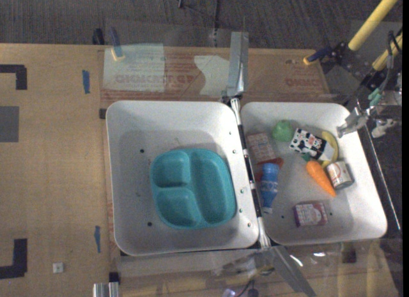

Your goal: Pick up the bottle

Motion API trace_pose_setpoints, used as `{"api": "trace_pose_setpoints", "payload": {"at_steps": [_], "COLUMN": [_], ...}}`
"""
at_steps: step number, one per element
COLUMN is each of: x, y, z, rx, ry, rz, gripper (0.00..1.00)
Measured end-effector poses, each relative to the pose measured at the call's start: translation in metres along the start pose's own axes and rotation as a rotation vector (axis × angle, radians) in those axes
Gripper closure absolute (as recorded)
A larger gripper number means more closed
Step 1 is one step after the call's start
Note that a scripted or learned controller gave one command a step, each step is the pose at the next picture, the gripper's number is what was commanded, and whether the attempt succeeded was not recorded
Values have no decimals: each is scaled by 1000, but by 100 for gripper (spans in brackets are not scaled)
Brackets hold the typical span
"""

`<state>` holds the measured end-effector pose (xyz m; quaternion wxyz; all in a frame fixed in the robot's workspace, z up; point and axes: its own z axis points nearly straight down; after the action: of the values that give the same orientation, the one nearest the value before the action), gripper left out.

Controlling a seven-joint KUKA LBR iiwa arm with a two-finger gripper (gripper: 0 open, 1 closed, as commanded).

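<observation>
— Blue, lying flat, red cap pointing up the frame: bottle (pixel 269 186), resting in the right bin (pixel 364 225), hugging its left wall.

— Touching anything?

— Sitting just below a pale patterned packet (pixel 260 145), cap end almost meeting it. Lying well apart from the small maroon box (pixel 310 213) down to its right.

— And farther out?

— Orange carrot (pixel 319 177) slanting beside a small can (pixel 339 174); cow-print carton (pixel 308 143) overlapping a banana (pixel 330 145); green lump (pixel 283 129) sitting near the top. Teal divided plate (pixel 193 187) filling the left bin (pixel 128 123).

— Gripper?

— Hovering over the right bin's upper right rim, gripper (pixel 358 120), well apart from the bottle, holding nothing visible. Spread or pressed together: cannot tell.
</observation>
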<state>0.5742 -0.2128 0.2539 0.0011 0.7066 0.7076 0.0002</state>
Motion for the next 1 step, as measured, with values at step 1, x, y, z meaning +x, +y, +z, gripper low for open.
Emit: {"api": "trace_pose_setpoints", "payload": {"at_steps": [1], "x": [70], "y": [3], "z": [128], "rx": [2], "ry": [1], "rz": [-6], "gripper": [0]}}
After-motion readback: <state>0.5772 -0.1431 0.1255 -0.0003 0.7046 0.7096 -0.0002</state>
